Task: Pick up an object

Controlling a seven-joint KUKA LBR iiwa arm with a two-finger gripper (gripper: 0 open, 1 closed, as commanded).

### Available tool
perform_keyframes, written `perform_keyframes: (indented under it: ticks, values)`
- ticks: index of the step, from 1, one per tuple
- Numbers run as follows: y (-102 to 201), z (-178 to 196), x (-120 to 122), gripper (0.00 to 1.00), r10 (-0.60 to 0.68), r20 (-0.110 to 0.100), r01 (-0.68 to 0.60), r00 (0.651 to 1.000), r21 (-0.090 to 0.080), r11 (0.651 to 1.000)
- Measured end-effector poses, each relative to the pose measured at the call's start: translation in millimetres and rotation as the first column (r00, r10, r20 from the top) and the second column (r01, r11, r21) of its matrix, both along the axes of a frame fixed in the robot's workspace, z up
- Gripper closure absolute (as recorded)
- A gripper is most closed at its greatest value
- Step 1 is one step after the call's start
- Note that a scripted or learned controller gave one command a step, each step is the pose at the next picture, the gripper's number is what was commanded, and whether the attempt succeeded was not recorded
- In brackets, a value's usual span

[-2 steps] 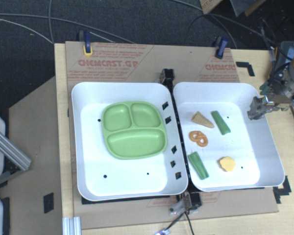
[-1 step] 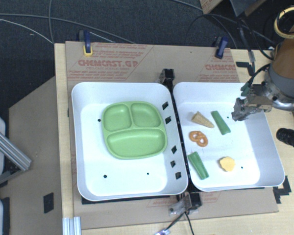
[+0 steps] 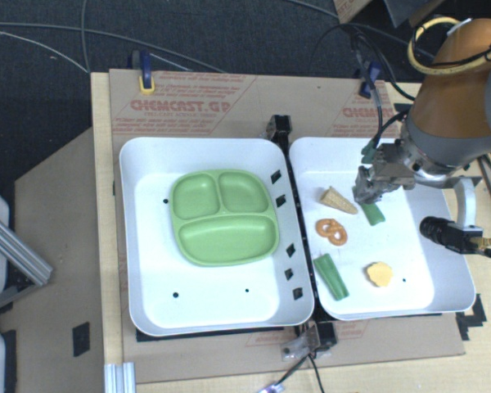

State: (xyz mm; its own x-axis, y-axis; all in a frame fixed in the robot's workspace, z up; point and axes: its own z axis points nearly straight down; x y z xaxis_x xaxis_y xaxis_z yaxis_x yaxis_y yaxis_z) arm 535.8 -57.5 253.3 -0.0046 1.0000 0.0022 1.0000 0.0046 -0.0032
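Overhead, the gripper (image 3: 368, 196) hangs low in the right bin (image 3: 442, 297), its tip just above a small green piece (image 3: 373, 214) that pokes out beneath it; contact unclear, and whether it is spread or pressed together I cannot tell. Just left of it lies a tan wedge (image 3: 338, 201). Below that, an orange pretzel (image 3: 332, 231). Nearer the front edge, a green stick (image 3: 331, 275) and a yellow lump (image 3: 380, 274), apart. Left bin (image 3: 147, 285) holds a green divided plate (image 3: 224, 218).
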Motion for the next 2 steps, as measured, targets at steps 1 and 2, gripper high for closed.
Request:
perform_keyframes:
  ticks: [1,2]
  values:
    - [52,5,6,1.00,0.002,0.004,-0.002,1.000,0.000,1.000]
    - [104,-3,25,1.00,0.001,0.004,-0.001,1.000,-0.001,1.000]
